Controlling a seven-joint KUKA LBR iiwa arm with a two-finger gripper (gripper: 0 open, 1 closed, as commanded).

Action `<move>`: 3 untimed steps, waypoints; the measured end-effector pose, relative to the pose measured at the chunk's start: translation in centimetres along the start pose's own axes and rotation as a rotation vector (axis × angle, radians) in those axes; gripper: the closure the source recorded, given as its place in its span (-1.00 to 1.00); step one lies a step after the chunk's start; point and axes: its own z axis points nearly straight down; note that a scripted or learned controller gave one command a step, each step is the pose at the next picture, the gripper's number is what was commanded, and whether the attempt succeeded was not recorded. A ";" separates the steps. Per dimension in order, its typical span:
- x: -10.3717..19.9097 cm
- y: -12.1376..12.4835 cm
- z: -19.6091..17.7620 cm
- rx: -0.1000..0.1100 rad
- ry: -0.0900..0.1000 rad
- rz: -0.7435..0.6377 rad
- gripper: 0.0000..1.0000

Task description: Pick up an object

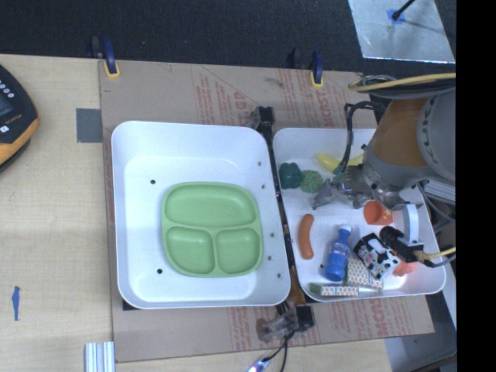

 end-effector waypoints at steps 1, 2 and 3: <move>-6.1 7.2 -13.1 -0.003 -0.001 0.002 -1.00; 2.2 6.5 -9.0 0.001 0.001 0.000 -1.00; -7.0 6.5 -8.4 -0.001 -0.001 0.005 -1.00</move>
